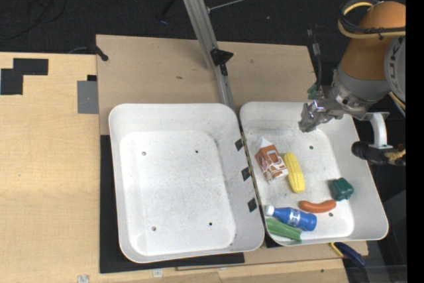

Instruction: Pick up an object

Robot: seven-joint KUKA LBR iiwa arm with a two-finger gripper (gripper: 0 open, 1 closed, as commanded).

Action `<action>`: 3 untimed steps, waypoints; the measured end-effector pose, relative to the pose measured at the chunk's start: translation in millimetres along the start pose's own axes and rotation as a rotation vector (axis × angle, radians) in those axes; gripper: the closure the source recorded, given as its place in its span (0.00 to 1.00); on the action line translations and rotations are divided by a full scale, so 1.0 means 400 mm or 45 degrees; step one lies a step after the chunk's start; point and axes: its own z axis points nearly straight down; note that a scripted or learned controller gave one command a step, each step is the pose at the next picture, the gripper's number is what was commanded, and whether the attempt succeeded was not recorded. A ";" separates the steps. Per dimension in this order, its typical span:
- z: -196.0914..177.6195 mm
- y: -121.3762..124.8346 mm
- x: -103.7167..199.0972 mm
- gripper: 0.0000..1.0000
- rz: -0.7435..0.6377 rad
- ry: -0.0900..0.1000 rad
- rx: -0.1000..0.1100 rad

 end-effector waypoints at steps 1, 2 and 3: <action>-0.037 -0.062 0.114 1.00 0.000 0.000 -0.002; -0.027 -0.121 0.214 1.00 0.001 -0.001 0.002; -0.063 -0.170 0.326 1.00 -0.001 0.000 0.001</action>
